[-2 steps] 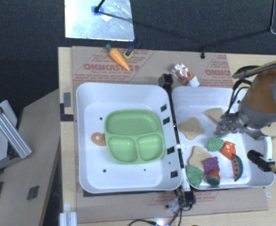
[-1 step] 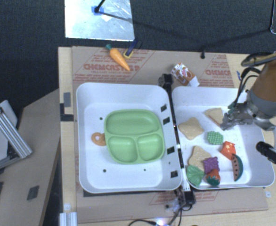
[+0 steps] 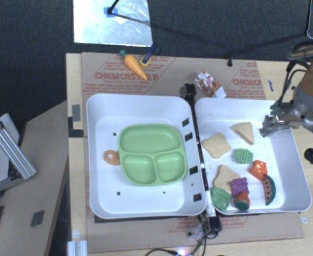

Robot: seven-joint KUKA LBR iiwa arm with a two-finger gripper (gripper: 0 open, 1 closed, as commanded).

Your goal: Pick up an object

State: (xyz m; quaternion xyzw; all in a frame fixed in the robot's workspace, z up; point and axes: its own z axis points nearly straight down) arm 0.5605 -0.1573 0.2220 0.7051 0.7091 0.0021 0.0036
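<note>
Camera view | hand (image 3: 267, 126): grip state unclear, over right bin (image 3: 295, 159) | nearest: tan wedge slice (image 3: 244, 132)

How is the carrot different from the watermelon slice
The carrot is orange and lies outside the bins on the cardboard sheet at the far side; the watermelon slice is dark green with a red inside and lies in the right bin. The carrot is straight and tapered; the watermelon slice is curved. Both look like toy food, and neither touches the gripper.
</note>
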